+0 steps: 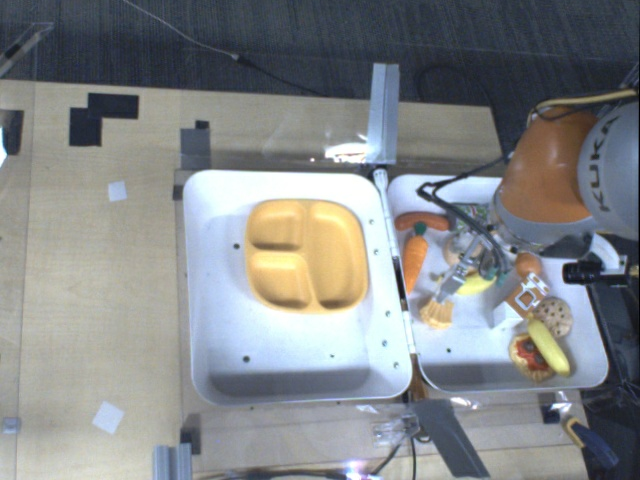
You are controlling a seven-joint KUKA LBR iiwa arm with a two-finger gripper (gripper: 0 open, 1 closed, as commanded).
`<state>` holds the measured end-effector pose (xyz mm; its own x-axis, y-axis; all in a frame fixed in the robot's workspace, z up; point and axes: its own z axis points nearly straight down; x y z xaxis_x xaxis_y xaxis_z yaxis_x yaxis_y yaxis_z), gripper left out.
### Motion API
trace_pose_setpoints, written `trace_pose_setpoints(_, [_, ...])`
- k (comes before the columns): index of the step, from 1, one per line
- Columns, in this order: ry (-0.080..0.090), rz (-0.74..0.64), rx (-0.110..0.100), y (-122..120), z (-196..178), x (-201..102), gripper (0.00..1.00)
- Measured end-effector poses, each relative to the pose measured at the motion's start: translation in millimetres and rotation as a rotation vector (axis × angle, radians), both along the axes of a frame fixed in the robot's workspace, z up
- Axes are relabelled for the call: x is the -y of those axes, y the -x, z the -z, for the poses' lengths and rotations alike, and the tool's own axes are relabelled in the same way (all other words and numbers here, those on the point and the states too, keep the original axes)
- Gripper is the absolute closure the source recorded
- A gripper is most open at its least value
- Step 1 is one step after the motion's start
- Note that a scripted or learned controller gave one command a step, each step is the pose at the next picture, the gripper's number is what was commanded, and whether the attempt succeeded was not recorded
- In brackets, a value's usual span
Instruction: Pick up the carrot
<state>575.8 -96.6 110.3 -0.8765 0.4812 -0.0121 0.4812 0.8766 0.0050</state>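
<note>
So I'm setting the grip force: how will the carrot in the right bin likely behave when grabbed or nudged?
The carrot looks like a smooth, tapered toy, so probably stiff and light. Its rounded, cone-like body may roll in an arc if nudged, and could squirt from a pinch near the narrow end. It lies close to the bin wall, leaving little room on that side.

The carrot [414, 259] lay just beside the right bin's [590, 368] left wall, hemmed by a sausage [423, 222] above and a yellow brush-like piece [437, 312] below. The end effector [456, 280] crowded its right side. The bin's lower middle floor stayed open.
</note>
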Motion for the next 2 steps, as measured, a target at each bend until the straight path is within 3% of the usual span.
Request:
trace_pose_setpoints(1, [-0.002, 0.187, 0.028, 76.7, 11.3, -11.4, 0.0])
trace_pose_setpoints(2, [-0.003, 0.183, 0.033, 74.2, 0.3, -12.6, 1.0])
